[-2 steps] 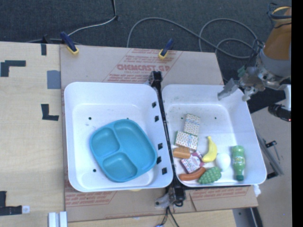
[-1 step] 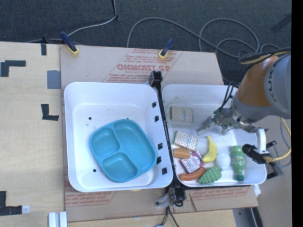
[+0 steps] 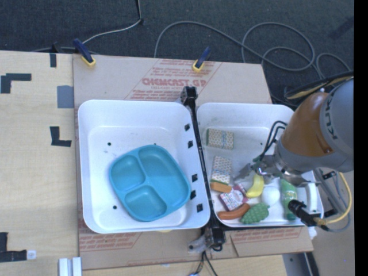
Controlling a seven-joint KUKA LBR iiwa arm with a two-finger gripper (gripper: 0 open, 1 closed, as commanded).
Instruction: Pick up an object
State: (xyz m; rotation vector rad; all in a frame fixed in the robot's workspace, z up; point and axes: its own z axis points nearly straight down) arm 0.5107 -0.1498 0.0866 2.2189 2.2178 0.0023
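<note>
1. Camera view, bins: two white bins sit side by side on cardboard. The left bin (image 3: pixel 92 154) holds a blue divided plate (image 3: pixel 149 181); the right bin (image 3: pixel 241 112) holds a clutter of small toy foods.
2. Camera view, arm: the gripper (image 3: pixel 257 168) is low in the right bin, just above a yellow banana (image 3: pixel 255 186). Whether its tips are spread or pressed together I cannot tell; nothing is visibly pinched.
3. Camera view, targets: near the banana lie a white egg (image 3: pixel 271 196), a green bumpy vegetable (image 3: pixel 255 213), a sausage (image 3: pixel 232 213), a red-and-white packet (image 3: pixel 232 199), a carrot-like stick (image 3: pixel 221 186) and two flat crackers (image 3: pixel 221 138).
4. Handling, as a judgement: the banana looks light, stiff and smooth, likely slippery plastic. Best taken across its narrow middle, square to the curve. The egg would roll; the crackers lie too flat.
</note>
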